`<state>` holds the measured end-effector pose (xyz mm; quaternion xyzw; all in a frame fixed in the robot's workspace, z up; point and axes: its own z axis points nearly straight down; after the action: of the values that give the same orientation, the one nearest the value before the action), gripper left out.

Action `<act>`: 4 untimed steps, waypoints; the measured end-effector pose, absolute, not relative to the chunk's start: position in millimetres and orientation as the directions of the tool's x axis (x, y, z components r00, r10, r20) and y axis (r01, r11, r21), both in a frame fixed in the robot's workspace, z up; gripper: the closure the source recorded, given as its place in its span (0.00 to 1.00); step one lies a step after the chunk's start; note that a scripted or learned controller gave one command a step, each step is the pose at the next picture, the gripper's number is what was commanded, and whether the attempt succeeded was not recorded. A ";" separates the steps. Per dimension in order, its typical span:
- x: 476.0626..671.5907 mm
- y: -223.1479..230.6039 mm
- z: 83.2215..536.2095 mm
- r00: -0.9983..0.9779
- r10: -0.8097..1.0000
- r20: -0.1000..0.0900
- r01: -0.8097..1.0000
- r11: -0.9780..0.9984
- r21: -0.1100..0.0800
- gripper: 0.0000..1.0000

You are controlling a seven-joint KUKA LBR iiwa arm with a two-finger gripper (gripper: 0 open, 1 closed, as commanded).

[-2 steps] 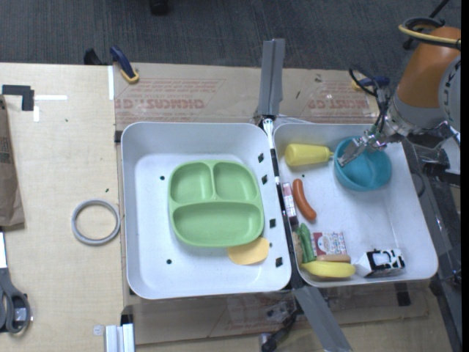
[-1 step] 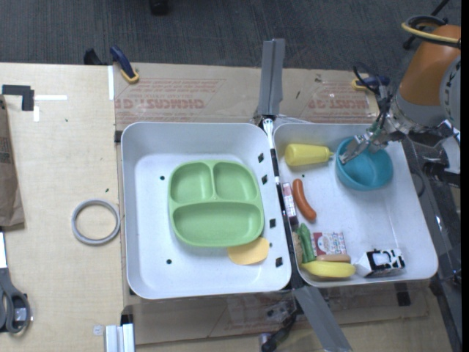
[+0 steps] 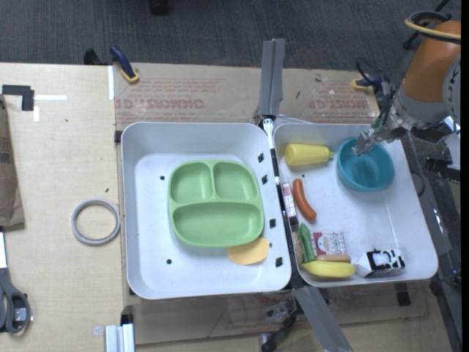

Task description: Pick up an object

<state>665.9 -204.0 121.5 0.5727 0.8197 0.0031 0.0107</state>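
The right bin (image 3: 414, 218) holds a blue bowl (image 3: 366, 173) at its back, with a yellow corn-like piece (image 3: 306, 155) beside it. A red sausage (image 3: 304, 200) lies further forward. Along the front wall are a green packet (image 3: 305, 244), a small printed box (image 3: 330, 242), a banana (image 3: 329, 270) and a black-and-white item (image 3: 385, 261). My gripper (image 3: 365, 144) hangs at the bowl's back-left rim, reaching down from the arm at the upper right. Whether it touches the rim is unclear.
In the left bin (image 3: 135, 218) sit a green divided plate (image 3: 216, 204) and a yellow disc (image 3: 248, 252) at the plate's front edge. On the bench to the left lie a grey tape ring (image 3: 96, 221) and scissors (image 3: 13, 310). A grey post (image 3: 272, 75) stands behind the bins.
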 end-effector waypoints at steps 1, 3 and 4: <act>654.9 -203.8 159.4 -0.247 0.969 -0.003 0.969 0.247 0.003 1.00; 659.5 -185.5 172.9 -0.202 0.979 -0.002 0.979 0.202 0.002 0.00; 659.2 -149.4 92.3 -0.435 0.900 -0.001 0.900 0.435 0.001 0.00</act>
<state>659.2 -149.4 92.3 0.5315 0.8471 0.0000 0.0006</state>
